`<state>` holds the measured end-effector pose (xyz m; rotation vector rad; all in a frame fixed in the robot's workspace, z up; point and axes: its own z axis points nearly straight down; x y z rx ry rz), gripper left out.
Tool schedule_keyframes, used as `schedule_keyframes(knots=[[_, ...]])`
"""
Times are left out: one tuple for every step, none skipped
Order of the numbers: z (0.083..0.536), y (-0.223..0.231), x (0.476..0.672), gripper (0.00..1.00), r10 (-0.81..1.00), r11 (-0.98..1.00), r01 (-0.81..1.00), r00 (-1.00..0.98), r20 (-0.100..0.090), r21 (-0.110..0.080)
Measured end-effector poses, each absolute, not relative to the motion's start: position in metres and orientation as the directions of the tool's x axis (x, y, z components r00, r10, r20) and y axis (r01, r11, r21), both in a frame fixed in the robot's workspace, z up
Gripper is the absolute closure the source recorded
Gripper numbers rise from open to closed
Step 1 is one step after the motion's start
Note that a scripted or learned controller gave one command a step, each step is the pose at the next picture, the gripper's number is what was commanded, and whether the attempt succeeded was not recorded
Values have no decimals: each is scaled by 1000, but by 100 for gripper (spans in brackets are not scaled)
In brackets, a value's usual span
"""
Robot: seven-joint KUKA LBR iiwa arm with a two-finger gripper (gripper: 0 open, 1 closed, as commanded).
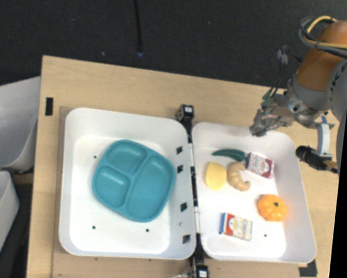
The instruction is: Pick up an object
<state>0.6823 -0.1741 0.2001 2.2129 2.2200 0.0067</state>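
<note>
handling: we judge the small orange plastic pumpkin [272, 207] light, stiff, slick, best pinched across its round sides | look: ribbed, glossy, stubby stem | place: right white bin [303, 200], near its right wall, well apart from the gripper [260, 128] at the far rim | jaws: we cannot tell

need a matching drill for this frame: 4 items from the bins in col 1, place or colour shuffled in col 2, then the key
Column 1:
1. divided plate
2. small pumpkin
3. green pepper
4. lemon

Column 2:
A. orange, toward the right bin's right wall
B. yellow, right bin, close to the divider
C. teal, middle of the left bin
D. dark green, far part of the right bin, below the gripper

Pairs: 1-C, 2-A, 3-D, 4-B
</note>
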Motion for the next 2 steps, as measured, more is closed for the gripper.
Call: schedule_keyframes(knots=[[245, -176, 688, 100, 1000, 4, 1000, -4, -2, 6], [296, -178, 688, 100, 1000, 6, 1000, -6, -2, 6]])
